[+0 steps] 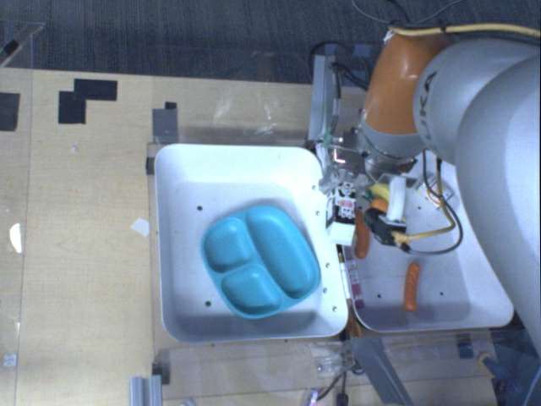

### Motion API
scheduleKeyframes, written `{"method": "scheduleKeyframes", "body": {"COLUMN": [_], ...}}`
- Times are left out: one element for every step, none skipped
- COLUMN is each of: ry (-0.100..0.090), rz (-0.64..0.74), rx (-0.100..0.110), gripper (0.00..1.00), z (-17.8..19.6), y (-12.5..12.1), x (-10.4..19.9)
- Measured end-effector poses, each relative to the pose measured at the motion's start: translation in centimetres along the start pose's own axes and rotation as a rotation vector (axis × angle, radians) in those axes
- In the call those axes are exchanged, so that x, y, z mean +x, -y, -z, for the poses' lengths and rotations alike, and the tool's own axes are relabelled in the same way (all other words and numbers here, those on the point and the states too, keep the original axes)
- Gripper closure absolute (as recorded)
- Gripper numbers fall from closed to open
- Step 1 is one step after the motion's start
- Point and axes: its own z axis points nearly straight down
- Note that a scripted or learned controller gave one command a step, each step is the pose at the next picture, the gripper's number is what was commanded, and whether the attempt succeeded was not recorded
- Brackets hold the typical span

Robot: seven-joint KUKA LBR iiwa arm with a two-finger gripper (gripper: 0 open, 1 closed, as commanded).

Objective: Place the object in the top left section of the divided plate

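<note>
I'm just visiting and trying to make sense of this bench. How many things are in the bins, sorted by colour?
Blue: 1, the divided plate in the left bin
Orange-brown: 2, one sausage and another sausage in the right bin
Yellow: 1, a small piece partly hidden under the end effector
Total: 4

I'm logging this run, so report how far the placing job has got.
Done: nothing; the blue divided plate in the left bin holds no object. In hand: the hand is low over the right bin, near one sausage-like piece; another lies apart. Left: grasp, carry, place top left.
</note>
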Motion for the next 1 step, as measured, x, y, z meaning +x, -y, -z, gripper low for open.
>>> {"method": "scheduleKeyframes", "body": {"ry": [0.000], "rz": [-0.025], "rx": [-0.002], "gripper": [1.00], "z": [1.81], "y": [-4.92], "x": [3.90]}}
